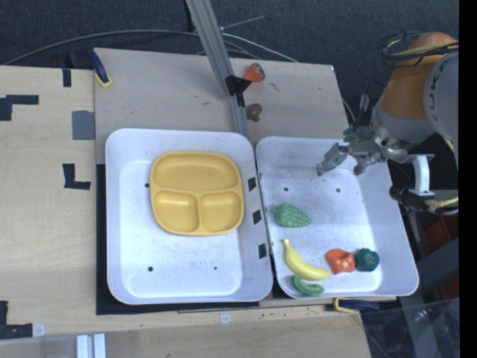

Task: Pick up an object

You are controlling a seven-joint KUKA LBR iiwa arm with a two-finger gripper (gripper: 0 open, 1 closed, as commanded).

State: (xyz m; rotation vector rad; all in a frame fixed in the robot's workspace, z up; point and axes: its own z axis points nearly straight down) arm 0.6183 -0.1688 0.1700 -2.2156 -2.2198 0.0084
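Observation:
My gripper (346,162) hangs over the upper right part of the right bin (387,222), open, with nothing between its fingers. Lower in that bin lie a green bumpy fruit (292,216), a yellow banana (302,263), a small green piece (308,287) at the front rim, a red-orange piece (340,260) and a dark green piece (366,259). All of them sit well in front of the gripper, apart from it.
The left bin (127,267) bears a yellow divided plate (197,192). A slanted metal pole (212,36) rises behind the bins. Two small objects, one red-orange (255,71) and one brownish (254,112), rest on the bench near its foot. A blue clamp (99,67) sits far left.

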